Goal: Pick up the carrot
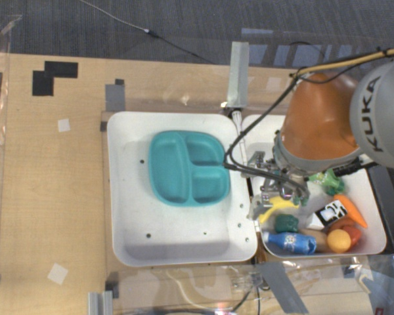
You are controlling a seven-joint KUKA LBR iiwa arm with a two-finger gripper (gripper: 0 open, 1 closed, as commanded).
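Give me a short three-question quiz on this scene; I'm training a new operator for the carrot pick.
1. True or false: the carrot lies in the same bin as the teal tray.
2. Which bin is the gripper over, left or right in the camera view?
3. What lies nearest the carrot? A) blue bottle B) black-and-white tag block C) teal tray

Key
1. False: it lies in the right bin.
2. Right.
3. B.

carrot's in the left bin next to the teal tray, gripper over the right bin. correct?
Not quite. The camera view shows the carrot in the right bin, near its right wall, not beside the teal tray in the left bin. The gripper is over the right bin, as stated.
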